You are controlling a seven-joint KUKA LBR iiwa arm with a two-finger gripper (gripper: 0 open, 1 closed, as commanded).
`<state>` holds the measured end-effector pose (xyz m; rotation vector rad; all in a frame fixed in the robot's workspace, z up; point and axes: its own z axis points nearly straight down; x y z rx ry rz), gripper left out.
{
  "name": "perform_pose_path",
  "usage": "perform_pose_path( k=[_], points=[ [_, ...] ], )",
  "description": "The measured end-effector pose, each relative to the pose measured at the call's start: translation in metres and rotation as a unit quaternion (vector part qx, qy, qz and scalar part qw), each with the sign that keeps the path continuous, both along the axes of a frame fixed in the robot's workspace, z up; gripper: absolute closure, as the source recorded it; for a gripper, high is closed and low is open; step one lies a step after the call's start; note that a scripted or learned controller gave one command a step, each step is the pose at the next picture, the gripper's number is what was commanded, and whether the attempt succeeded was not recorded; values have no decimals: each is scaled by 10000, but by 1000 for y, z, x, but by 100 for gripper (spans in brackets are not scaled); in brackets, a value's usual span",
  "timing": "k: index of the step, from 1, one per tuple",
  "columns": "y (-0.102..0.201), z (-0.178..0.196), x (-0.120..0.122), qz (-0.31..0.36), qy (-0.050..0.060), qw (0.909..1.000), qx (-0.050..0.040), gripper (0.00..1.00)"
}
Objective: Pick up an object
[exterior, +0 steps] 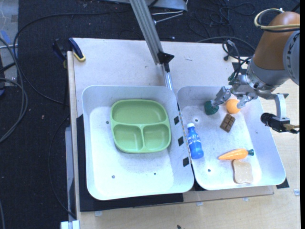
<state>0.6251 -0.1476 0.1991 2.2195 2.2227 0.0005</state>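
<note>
The pincer (232, 99) stood wide over the small orange ball (232, 106) at the far end of the right bin (267, 168), nothing lifted yet, so closing and raising remained.

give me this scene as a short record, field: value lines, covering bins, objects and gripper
left bin: holds a green divided tray
right bin: holds six small items
blue bottle: lying by the bin's left wall
carrot: lying near the front
bread slice: front, just below the carrot
brown chocolate piece: mid bin
dark green item: back of the bin
orange ball: back, at the gripper
gripper: low over the orange ball, fingers spread either side
grasp: not confirmed
</note>
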Motion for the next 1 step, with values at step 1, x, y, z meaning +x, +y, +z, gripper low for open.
perform_pose_path(
  k=[1],
  points=[
    [1, -62, 4, -3, 15, 10000, -3, 0]
  ],
)
